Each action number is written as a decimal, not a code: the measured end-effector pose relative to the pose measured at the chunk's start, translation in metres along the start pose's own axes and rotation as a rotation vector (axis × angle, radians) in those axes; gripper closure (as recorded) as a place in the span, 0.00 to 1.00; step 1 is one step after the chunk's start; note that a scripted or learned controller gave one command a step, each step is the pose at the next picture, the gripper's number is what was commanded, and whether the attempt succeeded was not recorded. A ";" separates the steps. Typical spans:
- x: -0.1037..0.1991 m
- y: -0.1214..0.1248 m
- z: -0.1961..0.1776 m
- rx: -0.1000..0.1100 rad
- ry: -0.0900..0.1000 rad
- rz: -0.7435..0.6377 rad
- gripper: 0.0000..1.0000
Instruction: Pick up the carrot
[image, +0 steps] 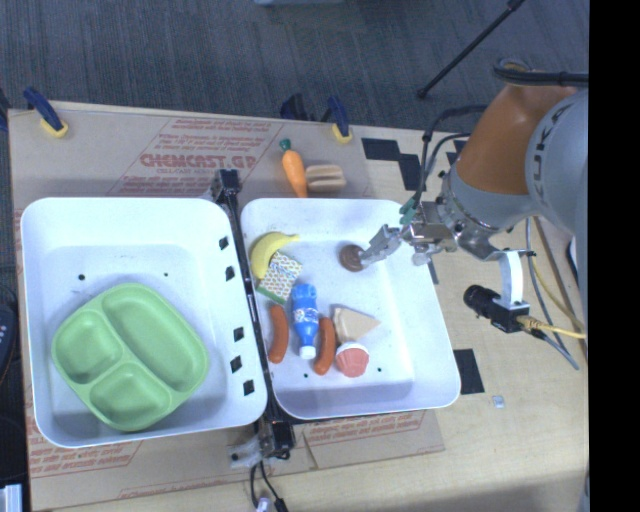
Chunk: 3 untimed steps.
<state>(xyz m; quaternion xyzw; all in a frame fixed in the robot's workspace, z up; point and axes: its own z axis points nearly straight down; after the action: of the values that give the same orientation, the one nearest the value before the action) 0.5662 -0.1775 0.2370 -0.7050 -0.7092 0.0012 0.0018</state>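
We see a green sectioned plastic plate (128, 356) in the left white bin (40, 300). The small orange carrot (294, 171) lies on the bench beyond the right white bin (425, 350). We cannot tell the silver gripper's (384, 243) state.

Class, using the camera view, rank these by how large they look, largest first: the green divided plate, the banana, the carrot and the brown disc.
1. Green divided plate
2. Banana
3. Carrot, close to the banana, so that pair is unsure
4. Brown disc
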 end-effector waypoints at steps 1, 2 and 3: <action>0.040 -0.009 0.128 -0.017 -0.005 -0.104 0.00; 0.058 0.079 0.076 -0.004 -0.001 -0.006 0.00; 0.058 0.078 0.066 0.000 0.000 -0.011 1.00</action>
<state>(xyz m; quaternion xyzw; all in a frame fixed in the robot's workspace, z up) 0.6439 -0.1188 0.1703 -0.7011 -0.7131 0.0013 0.0017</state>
